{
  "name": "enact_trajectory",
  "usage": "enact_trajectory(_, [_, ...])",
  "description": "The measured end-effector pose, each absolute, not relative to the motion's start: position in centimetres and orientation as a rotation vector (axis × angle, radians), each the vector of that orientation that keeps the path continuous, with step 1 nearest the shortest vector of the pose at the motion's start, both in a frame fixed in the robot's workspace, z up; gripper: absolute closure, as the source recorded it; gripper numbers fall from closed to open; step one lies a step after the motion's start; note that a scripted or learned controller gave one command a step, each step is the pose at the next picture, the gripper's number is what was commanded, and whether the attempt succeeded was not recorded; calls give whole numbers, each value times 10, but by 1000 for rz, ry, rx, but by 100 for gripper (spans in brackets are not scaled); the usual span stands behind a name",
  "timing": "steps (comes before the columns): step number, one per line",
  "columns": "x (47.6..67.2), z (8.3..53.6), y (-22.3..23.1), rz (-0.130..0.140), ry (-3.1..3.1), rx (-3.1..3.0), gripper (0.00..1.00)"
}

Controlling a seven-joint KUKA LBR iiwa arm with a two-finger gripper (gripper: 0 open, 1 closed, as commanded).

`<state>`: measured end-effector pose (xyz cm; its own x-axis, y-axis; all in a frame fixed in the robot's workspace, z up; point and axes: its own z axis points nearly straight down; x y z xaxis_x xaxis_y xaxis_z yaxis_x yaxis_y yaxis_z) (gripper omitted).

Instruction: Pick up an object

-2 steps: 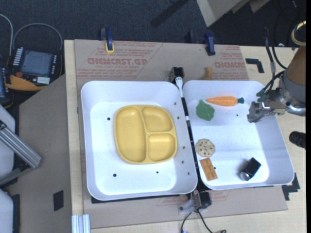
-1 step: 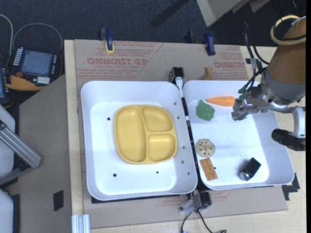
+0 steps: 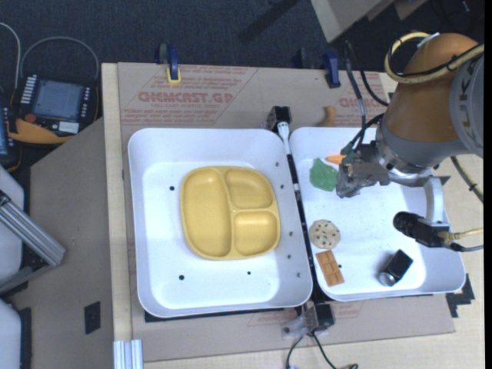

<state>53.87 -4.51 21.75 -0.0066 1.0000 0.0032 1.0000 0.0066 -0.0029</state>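
Green toy (image 3: 324,175) crowds our gripper (image 3: 350,184) at right of centre; whether it's open we cannot tell, and it may nudge the toy aside.

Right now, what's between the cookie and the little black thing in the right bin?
Nothing: the camera view shows bare white bin floor between the cookie and the black object.

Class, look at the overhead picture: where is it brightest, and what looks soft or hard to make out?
Camera view: the white bins glare brightest; the yellow divided plate is evenly lit and sharp; the gripper is dark and indistinct; the floor beyond the bench is dim.
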Motion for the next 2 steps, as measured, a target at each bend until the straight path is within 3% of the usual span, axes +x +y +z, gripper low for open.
enact_trajectory(2, [523, 204, 63, 2, -2225, -2212, 100])
